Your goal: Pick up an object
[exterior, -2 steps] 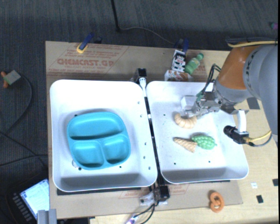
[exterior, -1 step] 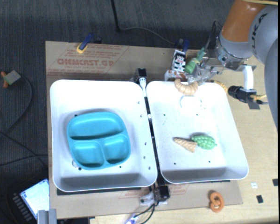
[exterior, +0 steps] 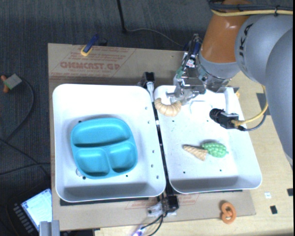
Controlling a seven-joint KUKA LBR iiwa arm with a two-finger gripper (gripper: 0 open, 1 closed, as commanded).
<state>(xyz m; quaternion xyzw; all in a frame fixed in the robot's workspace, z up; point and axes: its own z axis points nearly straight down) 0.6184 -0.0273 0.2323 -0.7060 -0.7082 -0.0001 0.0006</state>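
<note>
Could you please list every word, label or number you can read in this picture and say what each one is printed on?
"CHEMCAST GP", in faded red print, on the brown board under the bins; it looks mirrored and is only just legible.
Dark letters on the grey arm beside its orange band: cut off, unreadable.
Small label on the gripper mount: too small to read.

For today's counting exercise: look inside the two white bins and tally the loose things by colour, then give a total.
Blue: 1, the divided tray in the left bin.
Tan: 1, the croissant-shaped piece at the right bin's top-left corner, just below the end effector.
Green and tan: 1, the ice-cream cone toy in the right bin.
Total: 3
</note>
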